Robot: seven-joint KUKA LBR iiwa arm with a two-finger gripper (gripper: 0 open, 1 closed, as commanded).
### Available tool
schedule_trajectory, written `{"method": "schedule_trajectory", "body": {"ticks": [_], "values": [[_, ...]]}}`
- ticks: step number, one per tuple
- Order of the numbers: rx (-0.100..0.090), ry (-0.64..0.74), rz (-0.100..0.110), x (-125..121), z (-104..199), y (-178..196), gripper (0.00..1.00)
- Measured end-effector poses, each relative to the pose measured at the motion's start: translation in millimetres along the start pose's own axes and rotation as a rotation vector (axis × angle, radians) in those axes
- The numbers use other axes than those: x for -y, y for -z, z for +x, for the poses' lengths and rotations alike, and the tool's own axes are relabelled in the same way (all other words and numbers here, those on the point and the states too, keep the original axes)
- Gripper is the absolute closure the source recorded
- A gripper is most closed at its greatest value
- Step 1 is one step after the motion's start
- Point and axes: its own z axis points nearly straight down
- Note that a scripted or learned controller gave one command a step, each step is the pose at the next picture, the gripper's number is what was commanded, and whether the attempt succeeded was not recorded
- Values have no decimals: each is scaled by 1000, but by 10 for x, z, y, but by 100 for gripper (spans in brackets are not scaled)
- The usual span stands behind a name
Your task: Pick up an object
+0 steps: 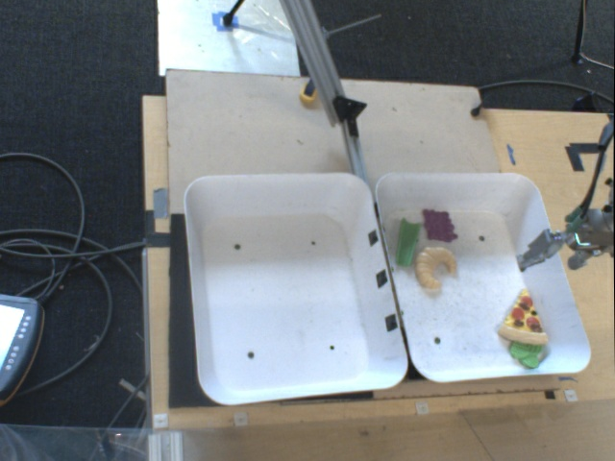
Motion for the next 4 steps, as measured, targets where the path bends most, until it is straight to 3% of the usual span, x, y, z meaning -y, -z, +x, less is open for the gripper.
{"method": "schedule_trajectory", "body": {"ticks": [1, 4], "values": [[1, 0, -4, -8, 1, 19, 0], [-1, -3, 0, -172, -84, -1609, 0]]}}
